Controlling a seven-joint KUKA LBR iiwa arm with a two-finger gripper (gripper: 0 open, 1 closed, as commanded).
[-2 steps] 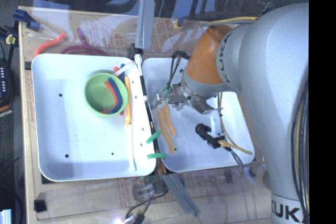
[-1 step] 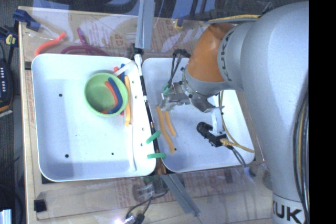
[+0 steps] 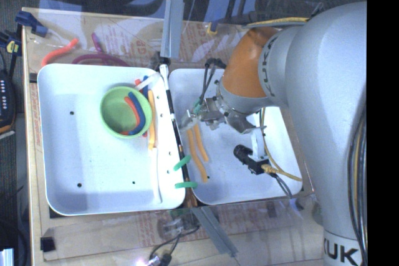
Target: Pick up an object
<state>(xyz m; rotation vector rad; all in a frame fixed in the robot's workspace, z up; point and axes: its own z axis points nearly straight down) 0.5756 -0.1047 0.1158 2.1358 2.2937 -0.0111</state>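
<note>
Near the right bin's (image 3: 274, 193) left wall, hand (image 3: 198, 113) poised just above orange sticks (image 3: 199, 147); finger spread impossible to tell. Best lowered squarely astride one stick, clear of the wall, before closing.

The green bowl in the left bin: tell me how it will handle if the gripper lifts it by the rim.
The green bowl looks like thin plastic, so probably light and fairly stiff. Its smooth rim may slip from a pinch. The coloured strips lying inside would likely shift or spill if it tilts.
</note>
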